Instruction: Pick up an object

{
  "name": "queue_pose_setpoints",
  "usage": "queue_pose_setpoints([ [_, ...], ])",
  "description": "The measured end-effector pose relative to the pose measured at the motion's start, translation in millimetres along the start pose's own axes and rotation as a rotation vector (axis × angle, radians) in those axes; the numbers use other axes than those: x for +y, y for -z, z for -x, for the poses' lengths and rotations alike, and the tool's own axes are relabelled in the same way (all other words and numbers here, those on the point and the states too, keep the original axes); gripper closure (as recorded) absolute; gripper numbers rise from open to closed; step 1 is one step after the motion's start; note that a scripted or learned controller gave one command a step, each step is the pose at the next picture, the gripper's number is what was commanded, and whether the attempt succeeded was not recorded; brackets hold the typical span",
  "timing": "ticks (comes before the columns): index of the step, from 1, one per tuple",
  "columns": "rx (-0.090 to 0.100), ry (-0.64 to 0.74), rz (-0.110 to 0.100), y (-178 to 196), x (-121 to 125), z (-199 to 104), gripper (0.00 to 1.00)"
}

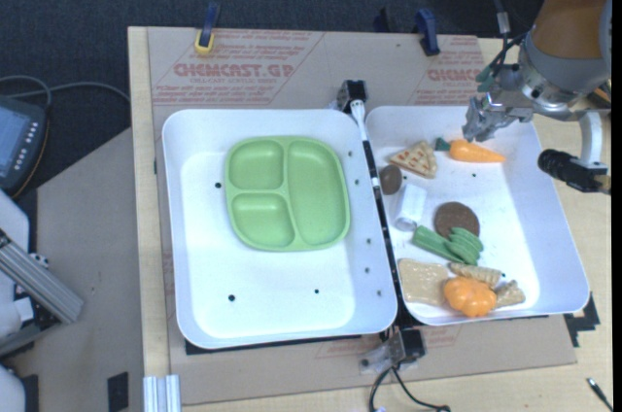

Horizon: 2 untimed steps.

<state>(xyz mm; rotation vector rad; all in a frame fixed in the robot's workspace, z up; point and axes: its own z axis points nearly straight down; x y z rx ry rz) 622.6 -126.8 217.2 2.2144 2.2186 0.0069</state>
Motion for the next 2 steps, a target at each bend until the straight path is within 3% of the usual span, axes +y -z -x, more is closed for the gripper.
queue_pose_setpoints([
  [1, 0.001, -0.001, -0.004, 8.6, 1.0, -0.2, 1.00],
  [2, 0.004, -0.001, -0.013, -1.5, -42.5, -25.2, 1.00],
])
